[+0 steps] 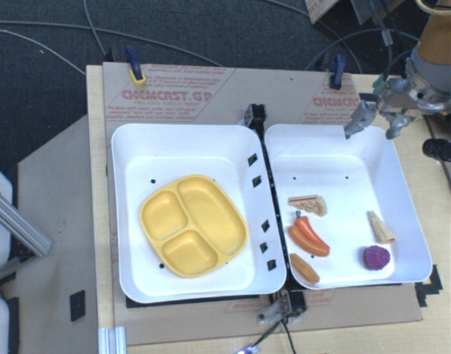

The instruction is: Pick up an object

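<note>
My gripper (374,126) hangs over the far rim of the right bin (402,190), open, with nothing between its two fingers. Well below it in that bin lie several toy foods: a tan sandwich slice (308,205), an orange-red carrot (309,237), a small brown sausage-like piece (304,268), a beige wedge (379,226) and a purple ball (376,257). All rest on the bin floor, apart from the gripper.
The left bin (130,198) holds a yellow three-compartment tray (193,225). A black clip strip (261,190) runs between the bins. Blue clamps (135,65) (336,71) hold the cardboard base at the far edge. Cables cross the dark floor behind.
</note>
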Controlling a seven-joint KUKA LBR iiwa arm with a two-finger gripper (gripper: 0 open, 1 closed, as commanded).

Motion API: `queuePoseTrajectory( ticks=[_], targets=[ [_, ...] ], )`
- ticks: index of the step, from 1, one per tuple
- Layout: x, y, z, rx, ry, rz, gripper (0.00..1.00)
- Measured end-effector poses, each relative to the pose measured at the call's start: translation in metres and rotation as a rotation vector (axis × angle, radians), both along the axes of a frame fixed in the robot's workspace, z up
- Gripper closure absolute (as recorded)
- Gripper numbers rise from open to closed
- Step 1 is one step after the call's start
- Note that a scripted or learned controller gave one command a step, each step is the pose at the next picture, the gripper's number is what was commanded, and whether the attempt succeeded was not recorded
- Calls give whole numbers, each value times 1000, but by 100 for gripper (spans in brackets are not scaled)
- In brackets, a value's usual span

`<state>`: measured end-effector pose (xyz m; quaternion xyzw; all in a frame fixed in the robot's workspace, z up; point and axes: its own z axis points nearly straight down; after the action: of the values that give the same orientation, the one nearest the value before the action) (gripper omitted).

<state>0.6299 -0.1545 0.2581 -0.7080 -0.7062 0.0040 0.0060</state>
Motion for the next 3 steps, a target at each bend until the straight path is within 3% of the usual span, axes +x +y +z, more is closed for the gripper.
queuePoseTrajectory(
  ticks=[1, 3],
  targets=[
    [2, 0, 8, -3, -14, 3, 0],
    [-6, -9, -105, -1, -7, 2, 0]
  ],
)
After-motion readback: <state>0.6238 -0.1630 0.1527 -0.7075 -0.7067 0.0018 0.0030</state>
